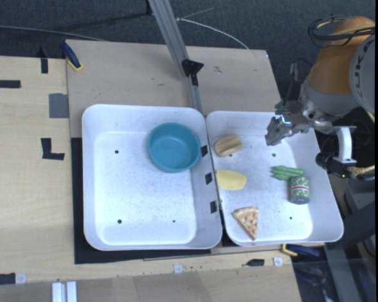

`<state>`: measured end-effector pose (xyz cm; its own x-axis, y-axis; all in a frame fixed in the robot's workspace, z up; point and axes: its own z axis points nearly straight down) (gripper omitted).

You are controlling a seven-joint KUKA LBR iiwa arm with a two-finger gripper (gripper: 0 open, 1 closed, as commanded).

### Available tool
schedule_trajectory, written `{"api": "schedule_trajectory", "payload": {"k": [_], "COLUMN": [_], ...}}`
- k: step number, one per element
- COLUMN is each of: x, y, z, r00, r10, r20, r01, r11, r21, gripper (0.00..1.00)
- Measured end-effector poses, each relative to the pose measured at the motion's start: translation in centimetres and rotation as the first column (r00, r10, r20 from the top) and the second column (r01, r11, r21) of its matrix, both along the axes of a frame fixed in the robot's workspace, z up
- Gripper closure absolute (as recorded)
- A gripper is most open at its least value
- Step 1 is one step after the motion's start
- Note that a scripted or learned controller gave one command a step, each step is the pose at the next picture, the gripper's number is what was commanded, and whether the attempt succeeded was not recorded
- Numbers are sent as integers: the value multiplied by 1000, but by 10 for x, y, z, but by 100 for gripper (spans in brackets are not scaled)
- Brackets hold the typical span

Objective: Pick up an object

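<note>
Two shallow white bins side by side on a bench. Landmark: the right bin [321, 228]. The gripper [276, 133] hangs above its upper part, on the grey arm [340, 68] entering from the right; whether the fingers are apart or together cannot be told at this angle, and nothing is seen between them. Inside the right bin: a tan bread roll [227, 145] near its upper left corner; a yellow piece [230, 180] at its left side; a pizza slice [246, 221] near its lower edge; a green vegetable [286, 172] and, touching it, a small can [298, 189] at its right side. The left bin [113, 219] adjoins its left wall and holds a blue bowl [173, 146].
</note>
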<state>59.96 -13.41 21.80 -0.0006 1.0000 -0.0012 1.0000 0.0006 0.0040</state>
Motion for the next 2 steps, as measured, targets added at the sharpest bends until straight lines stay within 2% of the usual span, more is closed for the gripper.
{"api": "schedule_trajectory", "payload": {"k": [1, 2], "x": [1, -5], "y": [0, 49], "z": [39, 41], "r00": [1000, 1000], "r10": [1, 5], "r20": [-1, -5], "r01": [-1, -5], "r11": [1000, 1000], "r21": [1, 3], "gripper": [100, 100]}}
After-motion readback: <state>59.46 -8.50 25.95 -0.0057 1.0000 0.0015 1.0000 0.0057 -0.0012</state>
